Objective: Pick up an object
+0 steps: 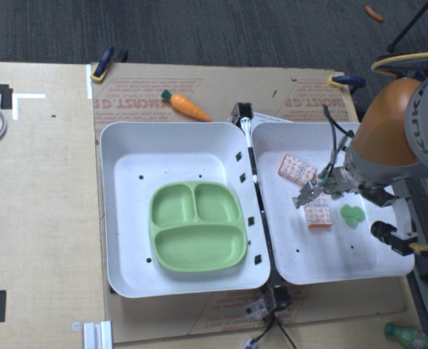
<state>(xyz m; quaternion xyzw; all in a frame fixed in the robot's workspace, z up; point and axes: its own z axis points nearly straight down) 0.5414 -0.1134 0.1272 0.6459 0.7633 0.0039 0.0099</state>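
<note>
Hovering low over the right white bin, the metallic end effector is sitting just above a small boxy red-and-white packet near the bin's middle; whether it is gripping cannot be told. A second patterned packet is lying toward the far edge.

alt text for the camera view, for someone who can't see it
A grey and orange robot arm reaches from the right, its gripper low in the right white bin between two red-and-white packets and beside a small green object. The left bin holds a green divided plate; a toy carrot lies behind it.
</note>
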